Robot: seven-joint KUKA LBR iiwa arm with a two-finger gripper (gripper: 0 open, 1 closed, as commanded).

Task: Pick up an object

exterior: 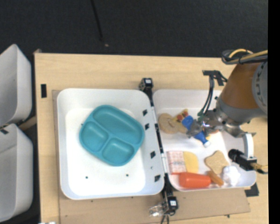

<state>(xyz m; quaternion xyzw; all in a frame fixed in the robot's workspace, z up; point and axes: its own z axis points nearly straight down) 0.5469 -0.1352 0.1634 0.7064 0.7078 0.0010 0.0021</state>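
Observation:
The right bin holds several small items. Among them are a tan round piece, a blue toy, a pink-and-white packet, a yellow wedge, a toast slice and an orange-red cylinder. My gripper is low in this bin, right over a second blue piece and just right of the blue toy. The arm's orange band rises behind it and hides the bin's right part.
A teal divided plate lies in the left bin. A white crumpled item sits in the right bin's near right corner. Black clips line the wall between the bins.

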